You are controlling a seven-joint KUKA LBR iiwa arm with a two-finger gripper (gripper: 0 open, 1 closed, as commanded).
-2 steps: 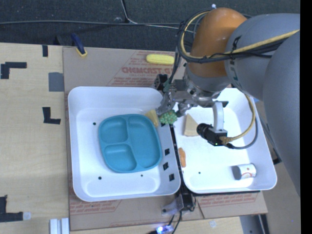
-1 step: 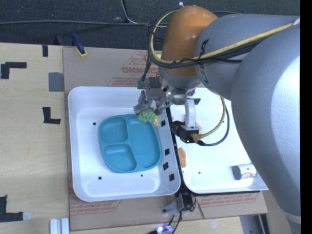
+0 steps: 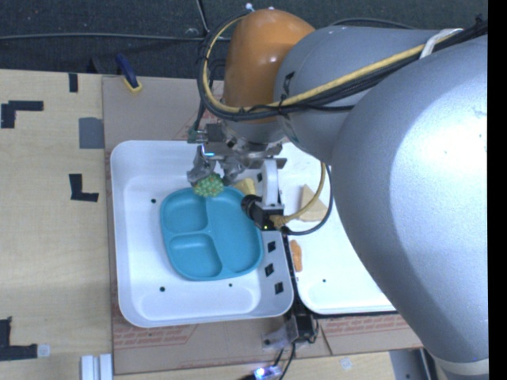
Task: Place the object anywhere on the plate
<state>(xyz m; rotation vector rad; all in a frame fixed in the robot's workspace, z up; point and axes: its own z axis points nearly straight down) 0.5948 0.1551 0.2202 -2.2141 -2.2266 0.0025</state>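
Green knobbly round object (image 3: pixel 208 186) | pinched by pincer (image 3: pixel 207 177) | over blue plate (image 3: pixel 210 236) rim

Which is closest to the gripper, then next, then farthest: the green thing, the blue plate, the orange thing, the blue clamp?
From the gripper:
1. Green thing: right at the gripper, over the plate's top edge.
2. Blue plate: just below, in the left bin.
3. Orange thing: lower right, at the right bin's edge.
4. Blue clamp: upper left, on the bench outside the bins; roughly as far as the orange thing, too close to call.

Mid-frame, the tool (image 3: pixel 209 167) grips a green knobbly object (image 3: pixel 208 185) over the upper edge of the blue divided plate (image 3: pixel 210 236), which lies in the left white bin (image 3: pixel 135 236).
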